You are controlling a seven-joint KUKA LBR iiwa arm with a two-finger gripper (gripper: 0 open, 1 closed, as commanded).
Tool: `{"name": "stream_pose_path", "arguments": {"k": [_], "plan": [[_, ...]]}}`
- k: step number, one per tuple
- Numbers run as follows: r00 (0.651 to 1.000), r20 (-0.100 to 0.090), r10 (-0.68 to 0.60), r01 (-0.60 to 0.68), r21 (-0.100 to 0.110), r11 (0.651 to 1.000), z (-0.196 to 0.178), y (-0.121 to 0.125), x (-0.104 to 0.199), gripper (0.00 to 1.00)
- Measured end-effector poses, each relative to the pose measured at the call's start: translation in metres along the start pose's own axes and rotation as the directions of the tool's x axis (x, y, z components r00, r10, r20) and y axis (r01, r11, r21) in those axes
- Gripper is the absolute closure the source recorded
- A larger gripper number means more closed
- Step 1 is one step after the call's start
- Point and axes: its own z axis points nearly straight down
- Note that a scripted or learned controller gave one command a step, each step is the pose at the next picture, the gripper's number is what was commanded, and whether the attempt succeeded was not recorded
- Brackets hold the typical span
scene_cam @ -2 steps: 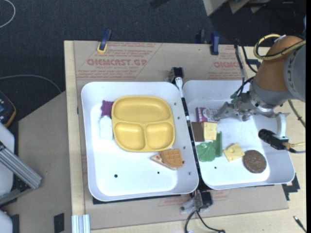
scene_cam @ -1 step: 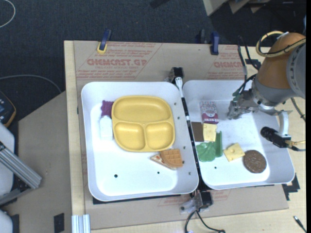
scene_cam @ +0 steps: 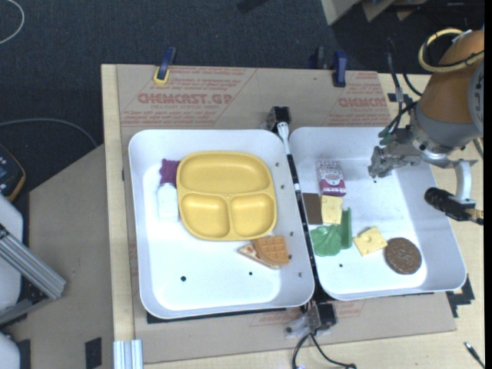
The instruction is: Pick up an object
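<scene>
Camera view first, from above and at a slant: the grey arm (scene_cam: 453,91), with its orange band, comes in from the right and ends in the gripper (scene_cam: 382,160) over the upper part of the right bin (scene_cam: 446,229). Its dark tip hangs above bare white floor near that bin's back wall. Whether the gripper is wide or narrow cannot be told at this angle, and nothing can be seen held in it.

Things that could be picked lie in both bins. In the right bin, to the left of the gripper and a little nearer the camera, sits a small red-and-white packet (scene_cam: 331,175). Below it lie a dark brown bar (scene_cam: 311,207) and a pale yellow square (scene_cam: 331,209), side by side and touching. Further forward there is a green leafy piece (scene_cam: 332,238), then a yellow cheese wedge (scene_cam: 370,241) just beside it, and a round brown cookie (scene_cam: 403,255) near the front right corner. None of these touches the gripper.

The left bin (scene_cam: 154,275) holds a large yellow divided plate (scene_cam: 227,194). A purple item (scene_cam: 168,170) and a white bottle (scene_cam: 167,202) lie against the plate's left edge. A waffle-patterned wedge (scene_cam: 267,251) rests at its lower right rim. A dark strip (scene_cam: 292,183) runs between the two bins.
</scene>
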Motion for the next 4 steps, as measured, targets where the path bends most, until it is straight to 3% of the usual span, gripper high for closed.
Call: {"name": "stream_pose_path", "arguments": {"k": [1,2,4], "plan": [[1.0,0.001,0.0,0.0,-0.004,1.0,-0.064,0.005,-0.005,1.0],[1.0,0.0,0.0,0.0,-0.001,1.0,-0.084,0.007,-0.005,1.0],[1.0,-0.005,-0.005,0.005,0.01,1.0,-0.076,-0.005,0.102,1.0]]}}
